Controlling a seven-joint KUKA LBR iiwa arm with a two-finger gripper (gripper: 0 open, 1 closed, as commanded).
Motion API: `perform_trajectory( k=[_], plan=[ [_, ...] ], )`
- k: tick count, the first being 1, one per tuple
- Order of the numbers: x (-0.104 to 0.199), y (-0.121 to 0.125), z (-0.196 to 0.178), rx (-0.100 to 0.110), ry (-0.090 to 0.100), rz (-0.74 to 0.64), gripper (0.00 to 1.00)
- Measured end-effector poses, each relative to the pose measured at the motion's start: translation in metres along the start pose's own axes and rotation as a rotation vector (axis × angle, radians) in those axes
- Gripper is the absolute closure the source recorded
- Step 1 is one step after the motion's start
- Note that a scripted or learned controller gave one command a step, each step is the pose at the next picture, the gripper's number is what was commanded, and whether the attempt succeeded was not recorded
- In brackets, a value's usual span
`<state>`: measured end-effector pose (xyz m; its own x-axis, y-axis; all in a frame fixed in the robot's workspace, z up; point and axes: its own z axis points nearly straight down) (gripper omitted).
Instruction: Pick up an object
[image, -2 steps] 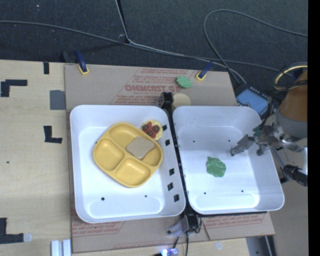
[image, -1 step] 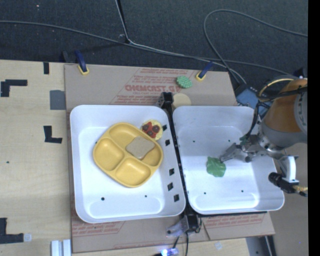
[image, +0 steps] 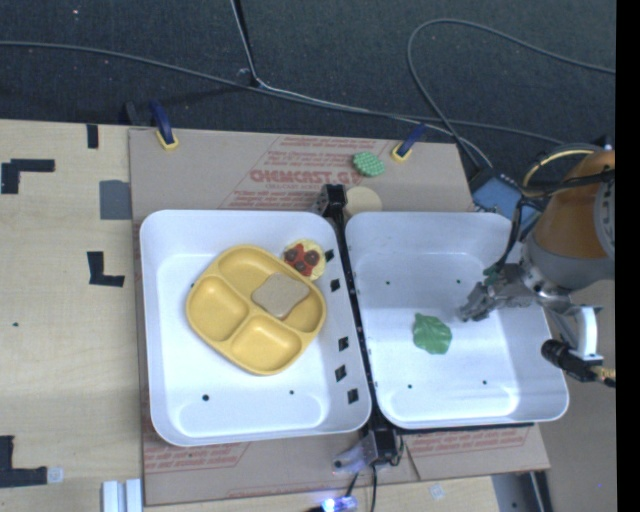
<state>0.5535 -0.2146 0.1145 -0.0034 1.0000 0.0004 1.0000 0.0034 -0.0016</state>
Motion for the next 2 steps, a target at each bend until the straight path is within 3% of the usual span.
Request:
perform_trajectory(
  k=[2],
  plan=[
    [-0.001, 0.015, -0.095, -0.006, -0.002, 0.001, 1.00]
  ],
)
